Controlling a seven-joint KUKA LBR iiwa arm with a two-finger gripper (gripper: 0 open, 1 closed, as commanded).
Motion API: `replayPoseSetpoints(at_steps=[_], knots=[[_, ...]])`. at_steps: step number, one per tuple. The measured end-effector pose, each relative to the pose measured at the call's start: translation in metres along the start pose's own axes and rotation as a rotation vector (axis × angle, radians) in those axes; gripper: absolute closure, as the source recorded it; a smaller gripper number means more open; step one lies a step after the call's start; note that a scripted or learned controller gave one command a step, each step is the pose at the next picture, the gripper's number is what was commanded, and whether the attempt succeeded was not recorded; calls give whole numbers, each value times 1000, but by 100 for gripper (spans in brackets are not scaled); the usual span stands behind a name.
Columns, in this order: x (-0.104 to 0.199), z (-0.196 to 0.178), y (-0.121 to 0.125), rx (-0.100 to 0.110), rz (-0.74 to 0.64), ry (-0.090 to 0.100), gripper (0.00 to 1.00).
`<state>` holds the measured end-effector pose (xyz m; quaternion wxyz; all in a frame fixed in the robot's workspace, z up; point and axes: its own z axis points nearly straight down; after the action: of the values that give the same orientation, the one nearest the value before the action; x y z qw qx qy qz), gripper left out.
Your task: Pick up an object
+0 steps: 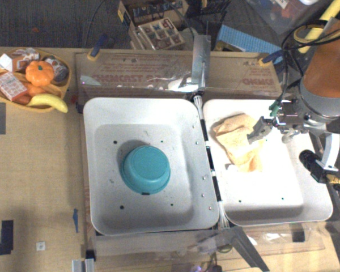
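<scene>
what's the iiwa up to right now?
The arm reaches in from the right over the right bin, with its gripper at the right edge of a crumpled yellow cloth lying in that bin. From this angle I can't tell whether it has hold of the cloth, which looks to be lying on the bin floor. A teal bowl sits upside down, untouched, in the left bin.

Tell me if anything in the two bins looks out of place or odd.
Nothing looks spilled or damaged. The teal bowl sits upside down in the left bin, and a crumpled tan cloth lies bunched in the right bin beside the gripper.
</scene>
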<state>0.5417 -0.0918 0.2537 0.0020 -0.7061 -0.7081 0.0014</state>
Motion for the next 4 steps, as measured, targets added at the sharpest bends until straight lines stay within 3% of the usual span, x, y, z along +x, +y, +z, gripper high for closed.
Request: replayPoseSetpoints(at_steps=[1, 2, 3, 4], knots=[[-11, 141, 11, -1, -3, 0, 0], [-6, 165, 24, -10, -107, -1, 0], [32, 71, 16, -4, 138, -2, 0], [-27, 165, 31, -13, 23, 0, 0]])
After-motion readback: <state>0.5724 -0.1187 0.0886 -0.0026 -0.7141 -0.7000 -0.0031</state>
